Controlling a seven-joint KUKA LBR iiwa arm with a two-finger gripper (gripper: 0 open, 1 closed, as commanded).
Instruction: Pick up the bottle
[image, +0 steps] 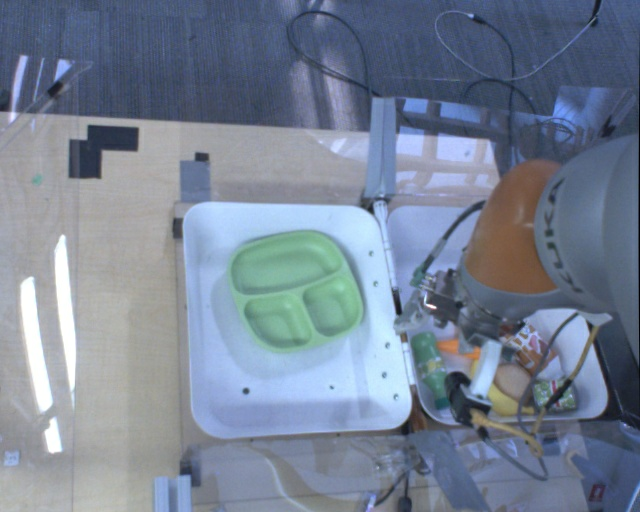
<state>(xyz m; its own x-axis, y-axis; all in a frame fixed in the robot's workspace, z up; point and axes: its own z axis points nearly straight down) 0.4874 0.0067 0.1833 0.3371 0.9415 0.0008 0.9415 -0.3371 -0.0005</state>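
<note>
Landmark: the pale green moulded plastic tray with three compartments (296, 291).

1. Left shallow white bin (210, 330). We log it as the container around the tray, which lies flat on its floor, toward the upper half.

2. Grey metal divider post (379, 150). It stands up and right of the tray, between the two bins at their far end.

3. Right shallow white bin (405, 235). It sits to the right of the tray, beyond the shared rim.

4. Green plastic bottle with a darker green label (430, 362). We place it right of and below the tray, lying lengthwise along the right bin's left wall, among mixed small items that we cannot sort.

5. Grey arm with orange band (512, 235). It hangs over the right bin, far right of the tray.

6. Two-finger gripper (452, 322). It sits right of the tray, just above and beside the bottle. We cannot tell how its jaws stand or whether they grip anything.
</note>
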